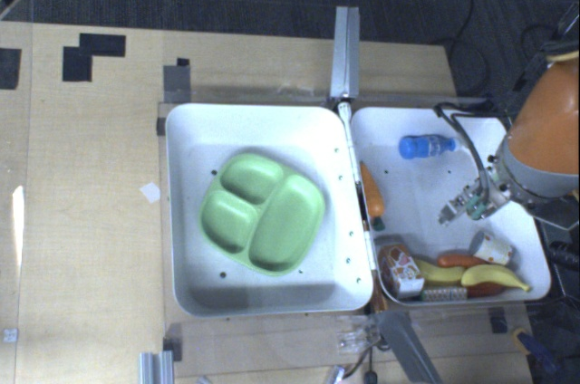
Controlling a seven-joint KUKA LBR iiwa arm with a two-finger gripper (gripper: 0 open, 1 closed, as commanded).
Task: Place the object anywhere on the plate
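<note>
The table (91, 219) holds two white bins. The left bin (181, 283) has the green plate (263, 212) in it, and the plate has nothing on it yet. The right bin (421, 255) holds all the things to pick from, so the thing for the plate is on that side, well apart from the plate.

The big grey and orange arm (548, 124) reaches in over the right bin. Its fingers (464, 206) hang above a bare bit of the bin floor. They are too small and blurry to tell if they are open or closed, and I see nothing in them.

The fingers could go down there and grab only air. The banana (494, 276), red pepper (458, 261), snack pack (401, 269) and white cup (494, 246) are squeezed together, so a grab may bump two at once. The blue bottle (426, 146) is round and might roll away. The orange carrot (372, 192) hugs the wall, so it looks hard to get around.
</note>
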